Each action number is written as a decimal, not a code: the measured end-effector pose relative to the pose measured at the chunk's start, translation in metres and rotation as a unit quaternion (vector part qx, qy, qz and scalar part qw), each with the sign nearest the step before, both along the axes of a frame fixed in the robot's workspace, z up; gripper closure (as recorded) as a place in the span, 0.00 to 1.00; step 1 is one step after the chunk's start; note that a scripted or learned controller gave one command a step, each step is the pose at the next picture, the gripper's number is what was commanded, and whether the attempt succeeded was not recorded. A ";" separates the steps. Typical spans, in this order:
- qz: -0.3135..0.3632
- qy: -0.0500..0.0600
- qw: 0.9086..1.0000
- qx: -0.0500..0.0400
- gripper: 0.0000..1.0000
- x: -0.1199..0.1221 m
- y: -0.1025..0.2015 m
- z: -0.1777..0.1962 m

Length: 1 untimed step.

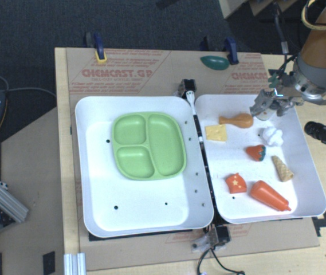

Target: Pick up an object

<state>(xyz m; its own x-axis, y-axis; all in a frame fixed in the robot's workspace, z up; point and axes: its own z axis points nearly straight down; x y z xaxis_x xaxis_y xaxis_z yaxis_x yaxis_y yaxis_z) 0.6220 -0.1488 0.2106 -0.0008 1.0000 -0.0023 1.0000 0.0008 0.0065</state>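
The right bin (pixel 300 202) holds several toy foods: a tan drumstick (pixel 237 120), a yellow cheese wedge (pixel 216 132), a white crumpled piece (pixel 271 135), a red strawberry (pixel 255 152), a tan cone (pixel 282 168), a small red piece (pixel 236 183) and an orange carrot (pixel 270 195). My gripper (pixel 264 111) hangs over the bin's far part, just right of the drumstick and above the white piece. No object shows between its fingers.
The left bin (pixel 94 199) holds a green divided plate (pixel 149 145). A teal object (pixel 214 62) and blue clamps (pixel 230 49) sit at the bench's far edge. The arm's orange band (pixel 320 44) comes in from the upper right.
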 end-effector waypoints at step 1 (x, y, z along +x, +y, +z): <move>0.000 0.001 1.000 0.000 1.00 0.001 0.000 0.016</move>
